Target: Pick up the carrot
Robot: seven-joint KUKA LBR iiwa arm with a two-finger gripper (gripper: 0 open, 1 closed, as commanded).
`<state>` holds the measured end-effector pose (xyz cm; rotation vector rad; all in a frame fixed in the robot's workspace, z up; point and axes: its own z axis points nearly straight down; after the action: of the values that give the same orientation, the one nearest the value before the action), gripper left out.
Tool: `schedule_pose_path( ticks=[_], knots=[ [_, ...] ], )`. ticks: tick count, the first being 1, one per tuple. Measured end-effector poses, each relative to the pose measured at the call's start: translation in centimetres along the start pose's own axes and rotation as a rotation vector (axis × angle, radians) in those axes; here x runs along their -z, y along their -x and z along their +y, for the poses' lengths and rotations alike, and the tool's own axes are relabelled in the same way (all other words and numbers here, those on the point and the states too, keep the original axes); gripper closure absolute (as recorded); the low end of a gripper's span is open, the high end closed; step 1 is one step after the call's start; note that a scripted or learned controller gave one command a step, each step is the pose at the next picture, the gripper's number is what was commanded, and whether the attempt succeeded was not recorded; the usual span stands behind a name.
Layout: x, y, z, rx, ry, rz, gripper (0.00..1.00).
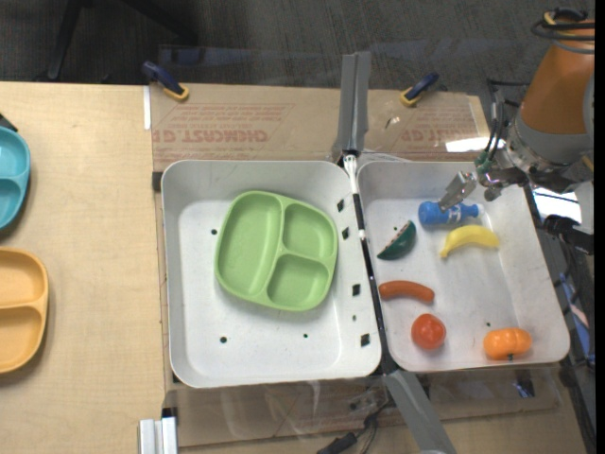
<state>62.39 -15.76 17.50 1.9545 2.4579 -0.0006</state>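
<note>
Gripper (460, 190) at far edge of right bin (544, 282), just above blue toy (444, 215); jaw state impossible to tell, nothing seen held

Carrot (406, 291) lying flat on bin floor, nearer camera than gripper and slightly left, well apart, untouched

Between gripper and carrot: banana (470, 240), green wedge (399, 241); beyond carrot: tomato (428, 331), orange pepper (507, 342)

Plate (277, 250) in left bin (189, 282), far left of gripper

Judged barely begun: no approach, no grasp, no lift; left to do: travel over carrot, descend, close, raise

Carrot (406, 292) (right bin (539, 282)), claw (460, 191) above blue toy (444, 215)
</note>
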Motion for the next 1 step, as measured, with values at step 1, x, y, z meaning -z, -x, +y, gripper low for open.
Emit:
schedule_pose_path(
  ticks=[1],
  knots=[
    [-8.33, 6.04, -2.41, 0.307, 0.000, 0.002, 0.00]
  ],
)
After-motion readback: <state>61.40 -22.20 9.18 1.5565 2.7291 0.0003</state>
